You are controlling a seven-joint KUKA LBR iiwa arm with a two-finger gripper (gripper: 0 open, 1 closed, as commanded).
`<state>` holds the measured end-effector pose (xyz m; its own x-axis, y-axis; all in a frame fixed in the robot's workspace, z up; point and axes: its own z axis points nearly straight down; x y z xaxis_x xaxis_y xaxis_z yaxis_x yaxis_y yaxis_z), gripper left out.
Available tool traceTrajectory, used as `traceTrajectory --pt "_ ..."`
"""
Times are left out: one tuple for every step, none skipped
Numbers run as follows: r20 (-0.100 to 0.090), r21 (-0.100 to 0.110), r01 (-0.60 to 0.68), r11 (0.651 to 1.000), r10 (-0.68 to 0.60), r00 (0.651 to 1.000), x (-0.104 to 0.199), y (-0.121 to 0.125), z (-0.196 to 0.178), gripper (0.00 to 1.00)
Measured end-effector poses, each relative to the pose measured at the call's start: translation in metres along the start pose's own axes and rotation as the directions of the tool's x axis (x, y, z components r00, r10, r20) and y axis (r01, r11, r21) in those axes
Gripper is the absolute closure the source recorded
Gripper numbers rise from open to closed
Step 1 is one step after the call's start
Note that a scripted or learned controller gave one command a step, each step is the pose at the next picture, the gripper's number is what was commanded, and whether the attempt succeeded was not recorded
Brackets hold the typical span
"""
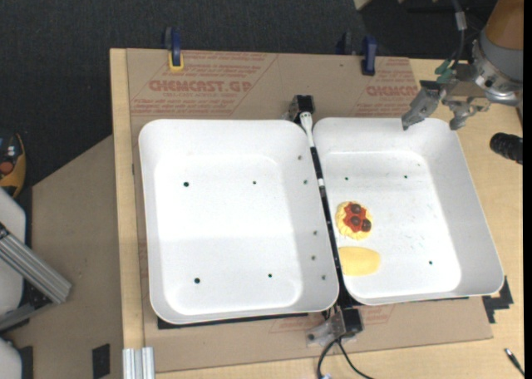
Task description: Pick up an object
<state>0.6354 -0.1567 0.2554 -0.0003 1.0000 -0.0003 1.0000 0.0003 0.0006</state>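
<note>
Hanging over the right white plastic bin's (465, 169) two-o'clock corner, our two-finger gripper (435, 113) had its fingers apart and empty, while the small round yellow piece with red spots (354, 219) and the flat yellow oval piece (360, 261) lay near that bin's seven-o'clock side, probably light and best pinched across their edges.

- Two bins sat side by side: left bin (158, 203), right bin (465, 203).
- Two small objects (356, 236) lay near the right bin's left wall.
- The gripper (438, 114) hung over its far right corner.
</note>
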Motion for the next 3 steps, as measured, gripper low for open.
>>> traceTrajectory --pt "-0.001 0.006 -0.005 1.0 0.005 1.0 -0.067 -0.02 0.064 0.0" --pt "0.0 0.001 -0.001 1.0 0.001 1.0 -0.067 -0.042 0.026 0.0" --pt "-0.002 0.001 0.008 1.0 -0.008 1.0 0.033 -0.058 -0.007 0.0"
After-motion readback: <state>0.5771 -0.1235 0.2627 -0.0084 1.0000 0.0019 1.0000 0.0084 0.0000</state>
